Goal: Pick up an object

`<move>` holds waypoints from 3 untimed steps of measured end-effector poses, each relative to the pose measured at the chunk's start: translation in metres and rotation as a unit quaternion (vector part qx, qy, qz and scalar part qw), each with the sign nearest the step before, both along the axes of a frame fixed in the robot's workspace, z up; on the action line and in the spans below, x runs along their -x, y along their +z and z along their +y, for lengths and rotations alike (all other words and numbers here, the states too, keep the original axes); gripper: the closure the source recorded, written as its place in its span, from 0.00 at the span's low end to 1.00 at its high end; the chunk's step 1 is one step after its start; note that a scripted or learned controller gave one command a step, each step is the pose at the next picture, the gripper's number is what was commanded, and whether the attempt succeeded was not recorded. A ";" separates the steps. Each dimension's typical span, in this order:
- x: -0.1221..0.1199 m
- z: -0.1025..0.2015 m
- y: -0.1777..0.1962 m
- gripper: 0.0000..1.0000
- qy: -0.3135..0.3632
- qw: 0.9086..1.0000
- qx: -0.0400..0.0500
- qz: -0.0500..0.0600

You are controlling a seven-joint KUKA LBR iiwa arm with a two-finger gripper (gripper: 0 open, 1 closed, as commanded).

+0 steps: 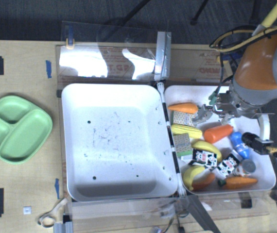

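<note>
The right bin (pixel 270 177) holds a pile of toy items. Among them are an orange carrot (pixel 183 108) at the back, a yellow corn cob (pixel 186 129), an orange-red piece (pixel 218 132), a blue bottle (pixel 238 145), a banana (pixel 207 147), two black-and-white cow-patterned pieces (pixel 204 158) and another carrot (pixel 239 181) at the front. My gripper (pixel 209 109) hangs low over the back of this bin, just right of the back carrot and above the orange-red piece. Nothing shows as lifted from the pile.
The left bin (pixel 114 130) lies beside the right one, with a shared wall (pixel 170 135) between them. A green divided plate (pixel 14 128) sits on the bench at far left. A clear panel (pixel 109 57) stands behind the bins. Cables (pixel 235 38) loop near the arm.
</note>
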State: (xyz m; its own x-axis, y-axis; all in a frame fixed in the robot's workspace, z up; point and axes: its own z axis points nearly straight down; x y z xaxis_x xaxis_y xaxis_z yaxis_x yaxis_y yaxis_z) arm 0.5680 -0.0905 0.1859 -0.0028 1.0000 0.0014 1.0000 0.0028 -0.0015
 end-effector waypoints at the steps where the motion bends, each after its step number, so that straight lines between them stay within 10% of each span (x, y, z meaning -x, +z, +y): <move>1: -0.013 -0.040 -0.089 0.00 0.054 0.999 0.001 -0.004; 2: 0.043 -0.023 -0.099 0.00 0.072 0.997 0.000 -0.005; 3: 0.004 -0.004 -0.099 0.00 -0.111 0.994 0.001 -0.003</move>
